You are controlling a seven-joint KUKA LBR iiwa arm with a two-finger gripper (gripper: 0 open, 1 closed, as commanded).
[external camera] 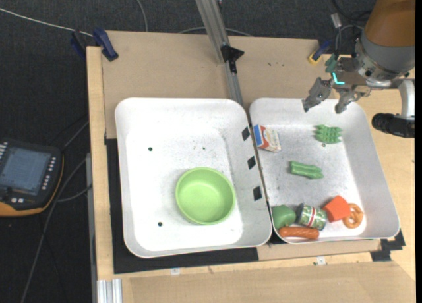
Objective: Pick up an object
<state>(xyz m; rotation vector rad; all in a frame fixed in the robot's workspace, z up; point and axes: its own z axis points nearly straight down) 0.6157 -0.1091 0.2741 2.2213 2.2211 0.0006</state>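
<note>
The arm (389,25) reaches in from the upper right, its orange band above a grey wrist. The pincer (328,102) hangs below the wrist, tilted down and to the left, its two dark fingers (315,95) spread apart with nothing between them.

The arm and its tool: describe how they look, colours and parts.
The arm is grey with a broad orange band above the wrist. A dark cable runs down beside it. The tool is grey metal with two dark fingers, and a small teal light glows at its base.
</note>
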